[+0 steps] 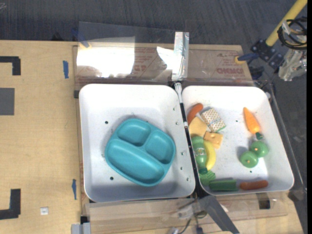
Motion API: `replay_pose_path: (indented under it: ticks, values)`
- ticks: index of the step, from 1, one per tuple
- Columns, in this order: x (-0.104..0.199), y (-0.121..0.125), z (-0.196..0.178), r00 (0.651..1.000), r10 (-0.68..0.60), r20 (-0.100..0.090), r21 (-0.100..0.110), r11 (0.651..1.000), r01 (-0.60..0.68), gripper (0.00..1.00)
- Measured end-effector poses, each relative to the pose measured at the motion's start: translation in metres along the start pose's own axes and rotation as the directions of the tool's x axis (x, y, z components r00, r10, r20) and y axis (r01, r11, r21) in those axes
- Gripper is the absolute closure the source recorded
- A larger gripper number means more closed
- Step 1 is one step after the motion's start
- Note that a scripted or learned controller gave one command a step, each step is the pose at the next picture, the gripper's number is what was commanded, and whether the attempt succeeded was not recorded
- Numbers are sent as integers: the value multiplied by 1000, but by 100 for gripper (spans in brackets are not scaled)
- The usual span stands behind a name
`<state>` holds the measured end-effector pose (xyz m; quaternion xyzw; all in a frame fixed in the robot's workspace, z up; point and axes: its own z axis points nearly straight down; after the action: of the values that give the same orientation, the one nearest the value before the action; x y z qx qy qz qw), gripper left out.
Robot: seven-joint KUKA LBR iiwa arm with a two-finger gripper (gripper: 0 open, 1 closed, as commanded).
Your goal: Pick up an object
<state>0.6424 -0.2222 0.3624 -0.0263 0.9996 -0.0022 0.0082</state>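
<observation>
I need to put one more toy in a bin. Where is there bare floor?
Right bin: bare strip between the carrot and the toy pile; its left side is crowded. Left bin: margins around the teal plate.

A single fixed camera looked down on the surface from above, at a slant rather than straight down, so the far edge sat toward the top of the frame and the near edge at the bottom. It stood far enough back to take in both white bins whole: the left bin near the centre and the right bin beside it, toward the frame's right. Dark floor filled the strip beyond the surface. The upper right corner caught a little of the robot's hardware.
</observation>
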Motion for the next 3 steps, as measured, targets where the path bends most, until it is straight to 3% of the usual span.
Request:
replay_pose_path:
  ticks: [1, 2, 3]
  values:
    - [-27, -1, -48, 969, -246, -1, -3, 969, 246, 100]
    - [-27, -1, -95, 866, -500, 0, -4, 866, 500, 100]
    - [-27, 1, -102, 672, -740, 1, -6, 672, 740, 100]
